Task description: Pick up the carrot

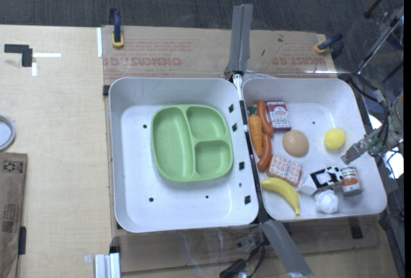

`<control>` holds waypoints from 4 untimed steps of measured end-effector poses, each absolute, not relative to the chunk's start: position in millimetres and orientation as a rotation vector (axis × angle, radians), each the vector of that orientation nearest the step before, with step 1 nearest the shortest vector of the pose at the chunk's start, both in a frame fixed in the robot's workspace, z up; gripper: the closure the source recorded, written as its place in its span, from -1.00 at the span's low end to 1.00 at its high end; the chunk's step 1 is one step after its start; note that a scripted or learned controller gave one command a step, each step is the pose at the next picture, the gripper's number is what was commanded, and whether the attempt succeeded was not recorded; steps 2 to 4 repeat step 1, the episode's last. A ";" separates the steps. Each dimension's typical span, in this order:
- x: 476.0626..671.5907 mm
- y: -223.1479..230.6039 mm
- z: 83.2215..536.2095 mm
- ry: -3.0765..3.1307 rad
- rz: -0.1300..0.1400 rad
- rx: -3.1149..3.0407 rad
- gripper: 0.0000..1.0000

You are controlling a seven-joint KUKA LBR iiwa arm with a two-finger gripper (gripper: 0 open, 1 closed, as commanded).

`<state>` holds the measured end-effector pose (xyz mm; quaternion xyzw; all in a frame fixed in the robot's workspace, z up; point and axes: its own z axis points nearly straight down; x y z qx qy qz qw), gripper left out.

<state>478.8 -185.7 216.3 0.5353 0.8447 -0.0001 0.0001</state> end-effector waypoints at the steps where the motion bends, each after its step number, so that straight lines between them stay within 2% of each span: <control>1: 498.9 -189.7 252.7 2.987 0.000 0.962 1.00; 4: 498.9 -189.7 252.7 2.987 0.000 0.962 1.00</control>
